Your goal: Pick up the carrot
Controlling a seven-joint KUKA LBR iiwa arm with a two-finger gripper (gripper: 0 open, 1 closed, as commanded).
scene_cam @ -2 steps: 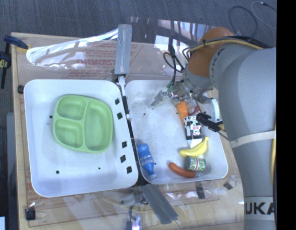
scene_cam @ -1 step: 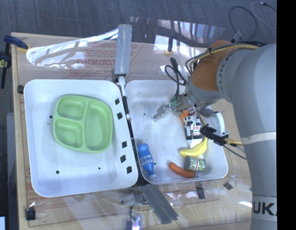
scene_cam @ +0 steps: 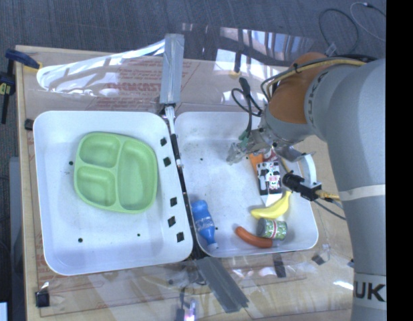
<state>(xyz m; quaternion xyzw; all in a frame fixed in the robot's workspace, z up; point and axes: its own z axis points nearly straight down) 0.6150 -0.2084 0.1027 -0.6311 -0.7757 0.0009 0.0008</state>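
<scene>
The carrot (scene_cam: pixel 259 158) shows to you as a small orange patch in the right bin (scene_cam: pixel 216 129), touching or just under the gripper (scene_cam: pixel 242 150) on its arm side. Most of it is covered by the wrist, so you cannot read its long axis or which way its tip points.

You cannot tell from this view whether the gripper is released or clenched, or whether it has the carrot at all.

Just past the carrot, further toward the arm's side from the gripper, lies a black-and-white patterned carton (scene_cam: pixel 269 176), close enough to crowd that flank. Beyond it, toward the bin's front wall, a banana (scene_cam: pixel 273 208), a small can (scene_cam: pixel 272 229) and a reddish sausage-shaped piece (scene_cam: pixel 252 237) sit bunched together. A blue bottle (scene_cam: pixel 204 223) lies against the divider, well apart from the gripper.

Your open room is on the gripper's far side from the arm: bare white floor runs to the divider. The rear wall is near the gripper. The left bin (scene_cam: pixel 49 199) holds a green sectioned plate (scene_cam: pixel 117 172), well clear.
</scene>
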